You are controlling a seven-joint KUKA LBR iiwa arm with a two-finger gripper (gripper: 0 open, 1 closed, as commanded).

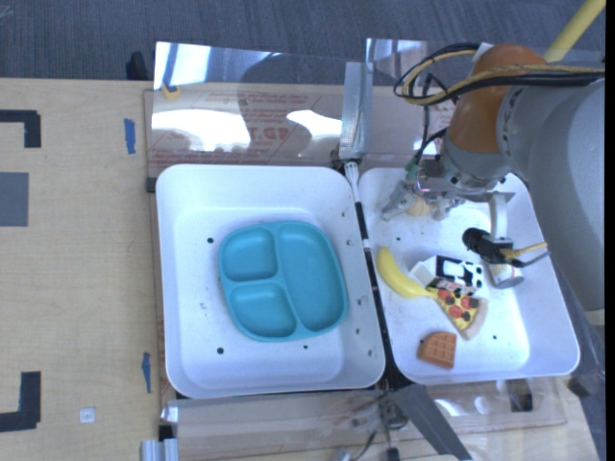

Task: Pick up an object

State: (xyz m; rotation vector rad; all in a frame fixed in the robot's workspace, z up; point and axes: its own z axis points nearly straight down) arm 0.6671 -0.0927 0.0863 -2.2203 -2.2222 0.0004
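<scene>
**Gripper (421, 203) low at the far end of the right bin (553, 349)**

Whether my gripper is spread or pressed together I cannot tell from this slanted view above. I see none of the bin's things in it.

What I could pick lies in the middle and near half of the same bin. A yellow banana (399, 275) is closest to my gripper, curved, by the wall next to the other bin. Just beside its lower end sits a small black-and-white patterned piece (458, 271). That piece meets the top of a pizza slice (460, 306) with red and dark toppings; I cannot tell whether the two touch or overlap. A brown waffle-like wedge (437, 349) lies apart from them, nearer the bin's front edge.

My grey arm (548, 133), with its orange band (485, 94), reaches in from the view's right above the bin's far corner.

In the left bin (183, 209), a teal plate (283, 281) with three compartments lies flat near the middle. Both bins stand side by side on the pale counter (77, 257).
</scene>
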